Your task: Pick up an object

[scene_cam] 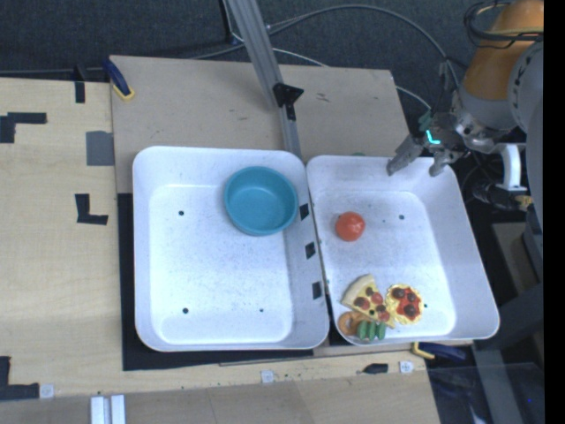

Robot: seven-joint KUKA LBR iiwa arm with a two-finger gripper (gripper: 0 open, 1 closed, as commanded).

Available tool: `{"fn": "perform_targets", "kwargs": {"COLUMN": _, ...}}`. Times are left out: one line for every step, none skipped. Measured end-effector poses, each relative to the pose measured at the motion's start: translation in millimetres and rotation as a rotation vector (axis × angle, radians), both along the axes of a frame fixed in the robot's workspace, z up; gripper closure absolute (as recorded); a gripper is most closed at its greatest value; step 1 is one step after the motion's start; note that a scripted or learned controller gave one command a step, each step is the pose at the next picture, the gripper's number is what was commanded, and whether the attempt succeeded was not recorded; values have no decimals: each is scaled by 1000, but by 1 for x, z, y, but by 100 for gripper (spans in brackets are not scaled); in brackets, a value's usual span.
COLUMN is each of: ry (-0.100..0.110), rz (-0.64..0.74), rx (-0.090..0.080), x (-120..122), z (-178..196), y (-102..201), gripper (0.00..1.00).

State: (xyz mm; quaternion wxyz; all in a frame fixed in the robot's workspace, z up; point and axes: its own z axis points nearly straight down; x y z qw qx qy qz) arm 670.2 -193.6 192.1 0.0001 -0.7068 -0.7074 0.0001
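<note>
Right bin (459, 263): pizza slices (384, 306) at near edge, tomato (350, 226) mid-bin, loose. Left bin (168, 263): blue bowl (260, 200) at far right corner. End effector (415, 164) over the right bin's far edge, fingers apart, nothing between them.

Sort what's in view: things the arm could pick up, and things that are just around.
For the job: end effector, open; tomato; pizza slices; blue bowl.
Just around: two white bins, metal pole, cables, yellow clamp.
</note>
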Motion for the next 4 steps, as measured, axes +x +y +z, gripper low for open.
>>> {"fn": "perform_targets", "kwargs": {"ry": 0, "rz": 0, "rx": 0, "x": 0, "z": 0, "y": 0, "gripper": 0}}
{"fn": "perform_targets", "kwargs": {"ry": 4, "rz": 0, "rx": 1, "x": 8, "z": -53, "y": -5, "gripper": 0}}
{"fn": "perform_targets", "kwargs": {"ry": 3, "rz": 0, "rx": 0, "x": 7, "z": -106, "y": -4, "gripper": 0}}
{"fn": "perform_targets", "kwargs": {"ry": 0, "rz": 1, "rx": -1, "x": 8, "z": -93, "y": -4, "gripper": 100}}
